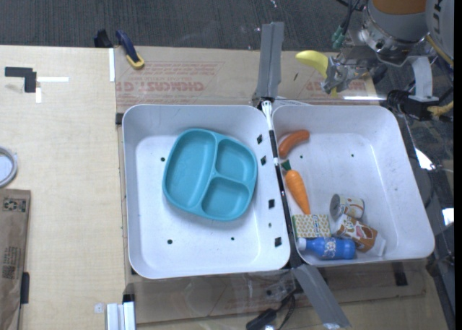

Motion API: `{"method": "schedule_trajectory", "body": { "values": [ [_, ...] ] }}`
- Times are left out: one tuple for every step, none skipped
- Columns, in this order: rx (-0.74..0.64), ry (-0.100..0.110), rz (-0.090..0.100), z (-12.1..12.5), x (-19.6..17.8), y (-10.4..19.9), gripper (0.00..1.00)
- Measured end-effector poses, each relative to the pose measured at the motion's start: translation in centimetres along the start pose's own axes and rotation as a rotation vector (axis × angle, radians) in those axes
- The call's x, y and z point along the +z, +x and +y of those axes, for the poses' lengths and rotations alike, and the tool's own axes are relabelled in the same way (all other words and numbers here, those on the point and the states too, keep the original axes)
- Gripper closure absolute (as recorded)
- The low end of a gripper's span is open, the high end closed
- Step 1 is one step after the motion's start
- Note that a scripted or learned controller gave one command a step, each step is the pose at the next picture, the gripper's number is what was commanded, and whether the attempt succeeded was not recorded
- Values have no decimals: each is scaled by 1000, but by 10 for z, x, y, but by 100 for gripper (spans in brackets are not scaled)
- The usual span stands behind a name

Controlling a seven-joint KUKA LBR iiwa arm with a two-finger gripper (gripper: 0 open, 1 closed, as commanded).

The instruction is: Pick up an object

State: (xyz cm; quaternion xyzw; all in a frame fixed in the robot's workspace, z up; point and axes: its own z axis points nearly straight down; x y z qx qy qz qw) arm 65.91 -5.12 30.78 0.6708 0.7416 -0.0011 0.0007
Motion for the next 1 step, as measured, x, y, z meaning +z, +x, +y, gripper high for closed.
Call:
{"method": "schedule_trajectory", "body": {
  "values": [
    [34, 3, 1, -20, 57, 36, 100]
  ]
}}
